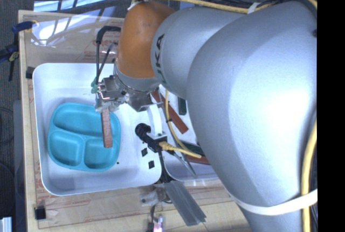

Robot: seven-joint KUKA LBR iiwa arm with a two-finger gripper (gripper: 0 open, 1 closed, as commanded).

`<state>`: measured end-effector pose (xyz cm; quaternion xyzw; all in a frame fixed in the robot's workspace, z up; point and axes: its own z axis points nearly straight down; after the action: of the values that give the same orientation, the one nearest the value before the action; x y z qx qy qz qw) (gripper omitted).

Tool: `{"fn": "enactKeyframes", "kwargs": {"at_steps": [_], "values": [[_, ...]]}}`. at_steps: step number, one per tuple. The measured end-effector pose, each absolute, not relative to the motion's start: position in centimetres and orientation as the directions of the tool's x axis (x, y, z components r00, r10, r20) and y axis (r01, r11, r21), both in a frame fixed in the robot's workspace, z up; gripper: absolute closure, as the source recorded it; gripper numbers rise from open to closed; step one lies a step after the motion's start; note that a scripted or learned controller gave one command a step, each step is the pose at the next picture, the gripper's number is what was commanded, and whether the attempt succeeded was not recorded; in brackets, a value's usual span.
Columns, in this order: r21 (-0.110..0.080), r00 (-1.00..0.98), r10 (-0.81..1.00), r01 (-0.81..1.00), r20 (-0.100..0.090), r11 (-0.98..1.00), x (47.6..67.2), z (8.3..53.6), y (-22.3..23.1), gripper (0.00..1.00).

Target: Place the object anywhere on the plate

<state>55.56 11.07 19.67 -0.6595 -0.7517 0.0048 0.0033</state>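
Arm [232,64]: large grey body with an orange band [137,37], entering from 3 o'clock and covering most of the right bin [186,171].
Gripper [105,108]: positioned over the left bin [40,118], above the 12 o'clock edge of the plate. Fingers point down toward the plate and close on the top end of the object.
Object [107,129]: a flat, narrow reddish-brown strip, hanging near-vertical from the gripper. Its top end sits between the fingers; its lower end lies over the plate's right-hand compartments, toward 3 o'clock of plate centre. Whether the lower end touches the plate surface cannot be determined from this angle.
Plate [70,142]: blue, three compartments, rounded corners. It rests on the floor of the left bin, at roughly 7 o'clock from the gripper.
Left bin: shallow, white, occupying the 9 o'clock half of the bench [81,206].
Right bin: only its 6 o'clock corner is exposed below the arm.
Cables [178,147]: yellow and black, running along the arm near the divide between the bins.
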Motion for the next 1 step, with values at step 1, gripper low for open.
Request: {"fn": "enactKeyframes", "kwargs": {"at_steps": [1], "values": [[-0.010,-0.295,0.955,0.955,0.001,0.295,57.44,11.61,10.63,1.00]]}}
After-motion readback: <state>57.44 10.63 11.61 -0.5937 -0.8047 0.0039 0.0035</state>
